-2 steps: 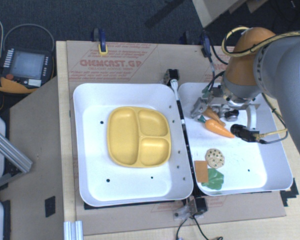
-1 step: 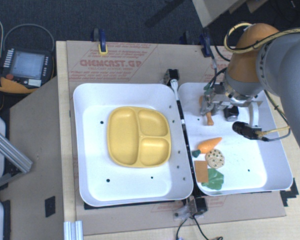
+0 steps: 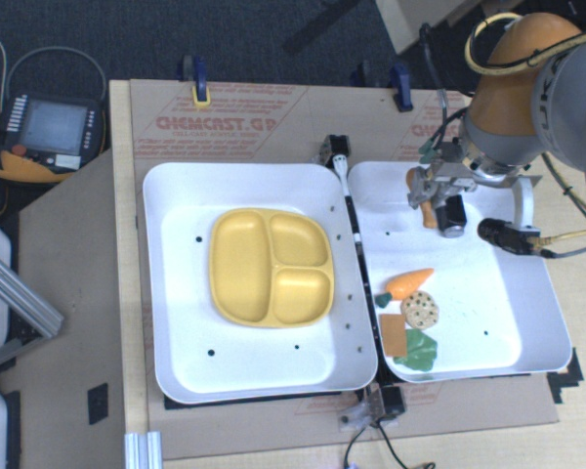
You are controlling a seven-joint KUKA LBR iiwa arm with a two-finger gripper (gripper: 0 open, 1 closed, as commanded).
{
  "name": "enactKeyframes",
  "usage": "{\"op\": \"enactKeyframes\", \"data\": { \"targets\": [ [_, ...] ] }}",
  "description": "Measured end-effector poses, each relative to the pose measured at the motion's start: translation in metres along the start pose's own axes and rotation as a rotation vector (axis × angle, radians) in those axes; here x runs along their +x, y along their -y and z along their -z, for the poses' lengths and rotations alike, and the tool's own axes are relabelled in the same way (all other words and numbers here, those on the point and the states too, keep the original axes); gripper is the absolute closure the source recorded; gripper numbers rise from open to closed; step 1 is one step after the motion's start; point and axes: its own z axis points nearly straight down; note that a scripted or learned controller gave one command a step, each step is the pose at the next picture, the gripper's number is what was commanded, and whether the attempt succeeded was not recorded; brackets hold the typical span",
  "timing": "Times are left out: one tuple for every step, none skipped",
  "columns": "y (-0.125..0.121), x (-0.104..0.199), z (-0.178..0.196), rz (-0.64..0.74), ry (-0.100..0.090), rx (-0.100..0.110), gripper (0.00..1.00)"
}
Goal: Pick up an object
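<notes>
- Gripper (image 3: 439,206): lowered over right bin's (image 3: 508,345) far end; grip state cannot be told.
- Left bin (image 3: 176,262): yellow divided plate (image 3: 272,266).
- Right bin: carrot (image 3: 410,282), cookie (image 3: 420,309), green leaf (image 3: 420,352).

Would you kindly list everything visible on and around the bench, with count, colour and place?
bin: 2, white, side by side on the bench; the other bin on the view's right
divided plate: 1, yellow, three compartments, in the left-hand bin
toy carrot: 1, orange, right-hand bin near its left wall
cookie: 1, tan with dark chips, just below the carrot
flat orange piece: 1, beside the cookie
green piece: 1, near the bin's lower edge
clamps: 2, blue, bench's far edge
pendant: 1, black and orange, floor at left
arm: 1, grey and orange, upper right
gripper: 1, over the right-hand bin's upper part
</notes>
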Motion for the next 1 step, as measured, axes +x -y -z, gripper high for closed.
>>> {"op": "enactKeyframes", "data": {
  "targets": [
    [0.0016, -0.0009, 0.0644, 0.002, 0.0, -0.001, 1.0]
  ]
}}
